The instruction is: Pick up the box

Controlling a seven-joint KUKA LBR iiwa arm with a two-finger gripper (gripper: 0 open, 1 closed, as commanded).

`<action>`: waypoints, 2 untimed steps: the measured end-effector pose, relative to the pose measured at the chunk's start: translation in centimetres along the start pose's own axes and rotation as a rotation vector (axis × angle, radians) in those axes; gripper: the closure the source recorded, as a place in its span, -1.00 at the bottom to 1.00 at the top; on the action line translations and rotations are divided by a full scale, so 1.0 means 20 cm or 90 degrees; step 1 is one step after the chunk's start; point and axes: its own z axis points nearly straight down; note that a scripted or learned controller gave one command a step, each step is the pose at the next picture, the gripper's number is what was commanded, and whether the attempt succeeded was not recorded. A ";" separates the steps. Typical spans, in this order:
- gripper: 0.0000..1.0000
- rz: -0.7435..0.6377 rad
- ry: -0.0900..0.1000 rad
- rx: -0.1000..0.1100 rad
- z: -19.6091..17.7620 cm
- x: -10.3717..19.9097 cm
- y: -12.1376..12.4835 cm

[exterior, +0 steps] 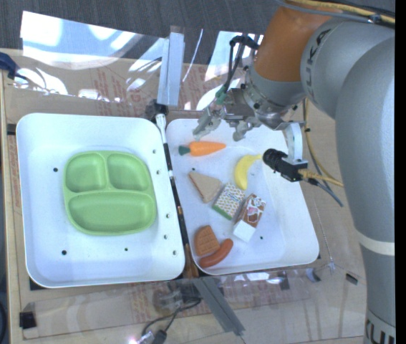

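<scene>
Two small boxes lie side by side in the middle of the right bin (296,246). One is a green-and-white patterned box (228,201). The other is a brown-and-white carton (250,216), just to its right. My gripper (223,126) hangs over the bin's far end, just above an orange carrot (203,148) and well back from both boxes. Its fingers (205,125) stand spread apart and open, with nothing between them.
The right bin also holds a banana (245,170), a tan bread wedge (204,185), a brown cookie (205,240) and a sausage (217,253). A green divided plate (109,192) sits in the left bin (38,249). The arm's cable and black fitting (283,163) overhang the banana.
</scene>
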 end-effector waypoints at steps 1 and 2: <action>-1.00 -0.018 0.000 0.000 0.70 -0.22 -0.38; 1.00 -0.022 -0.001 0.001 0.65 -0.22 -0.38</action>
